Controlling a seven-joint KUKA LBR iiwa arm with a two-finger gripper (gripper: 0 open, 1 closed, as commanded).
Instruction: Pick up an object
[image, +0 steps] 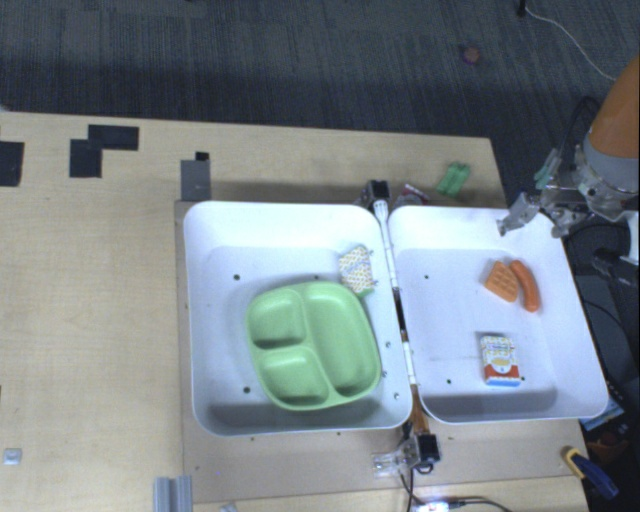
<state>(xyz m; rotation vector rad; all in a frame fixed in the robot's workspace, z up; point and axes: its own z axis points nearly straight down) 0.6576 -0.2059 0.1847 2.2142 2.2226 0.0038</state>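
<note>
two shallow white bins sit side by side on the pale wooden tabletop (90, 330), filling the middle and right of the frame. the left bin (215, 300) holds a green divided plate (313, 344), lying flat and turned at a slight angle in the lower middle of the bin, with three compartments. just above the plate's upper right corner, near the wall shared with the other bin, lies a small patterned packet (356, 267), pale with dots.

the right bin (440, 330) carries two things, well apart from each other. an orange sausage-like object (513, 283), seemingly two pieces side by side, lies in the bin's upper right part. a small white and orange box (499, 359) with printing on it lies lower down, toward the bin's lower right.

the arm comes in at the upper right of the frame, its orange band at the edge. the pincer (535, 213) hangs over the upper right corner of the right bin, above and to the right of the orange object, apart from it. nothing shows between its fingers; how far they are spread i cannot tell.

a green object (453, 179) lies on the tabletop above the right bin, outside it.
</note>
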